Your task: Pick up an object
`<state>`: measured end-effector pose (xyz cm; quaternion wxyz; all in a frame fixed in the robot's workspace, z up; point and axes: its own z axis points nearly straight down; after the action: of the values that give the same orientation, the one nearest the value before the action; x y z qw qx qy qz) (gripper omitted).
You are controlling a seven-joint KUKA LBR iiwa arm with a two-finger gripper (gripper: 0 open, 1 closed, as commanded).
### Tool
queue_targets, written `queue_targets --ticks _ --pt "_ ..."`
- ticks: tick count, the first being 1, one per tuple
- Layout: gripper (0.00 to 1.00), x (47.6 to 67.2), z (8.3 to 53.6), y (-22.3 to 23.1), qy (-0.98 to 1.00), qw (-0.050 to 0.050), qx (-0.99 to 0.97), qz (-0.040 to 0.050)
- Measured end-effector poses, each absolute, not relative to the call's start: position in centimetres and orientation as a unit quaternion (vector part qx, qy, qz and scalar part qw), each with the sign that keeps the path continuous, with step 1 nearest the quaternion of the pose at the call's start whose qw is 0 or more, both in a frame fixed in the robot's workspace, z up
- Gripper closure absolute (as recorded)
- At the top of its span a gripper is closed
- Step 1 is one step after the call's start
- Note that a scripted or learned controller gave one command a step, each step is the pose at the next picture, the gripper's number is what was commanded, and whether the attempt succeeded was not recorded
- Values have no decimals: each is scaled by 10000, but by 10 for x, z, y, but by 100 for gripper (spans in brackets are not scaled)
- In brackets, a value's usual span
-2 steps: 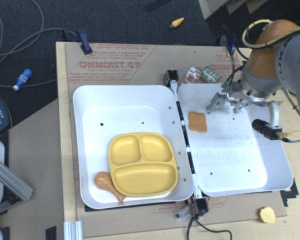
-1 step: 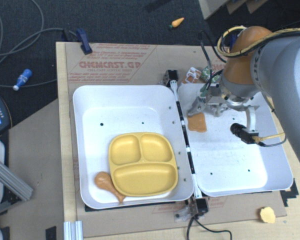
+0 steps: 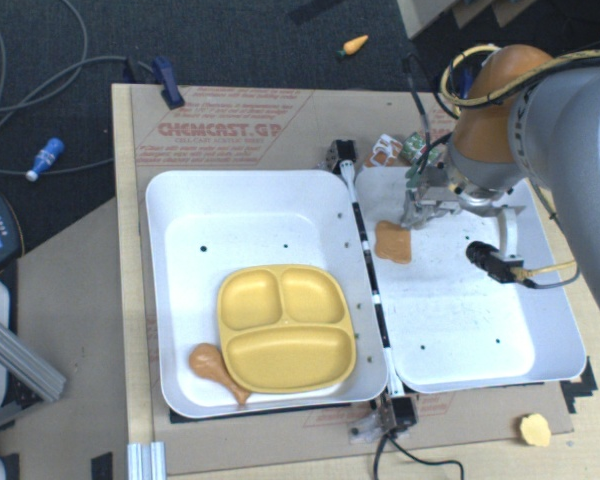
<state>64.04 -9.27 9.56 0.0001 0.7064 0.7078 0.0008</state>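
Presently, your gripper [image 3: 417, 211] sits low over the right bin [image 3: 460, 353], near its upper left corner; whether it is wide or narrow cannot be told. The tan piece [image 3: 393, 242] lies on the bin floor just beside it, down and to the left, close against the dividing rim, nothing visibly grasped

Flat tan toast-like piece [image 3: 393, 242], lying in right bin [image 3: 500, 353] against its left wall
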Motion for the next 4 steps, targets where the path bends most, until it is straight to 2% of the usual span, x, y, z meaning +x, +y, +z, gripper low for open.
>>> queue_targets --ticks 1,2,3,4 --pt "100 569 84 -104 7058 -38 7084 -25" --pt "0 573 84 -103 7069 -8 7073 -3" --pt "0 636 97 -98 7083 31 7059 20" --pt "0 669 132 -141 7066 42 7076 16"
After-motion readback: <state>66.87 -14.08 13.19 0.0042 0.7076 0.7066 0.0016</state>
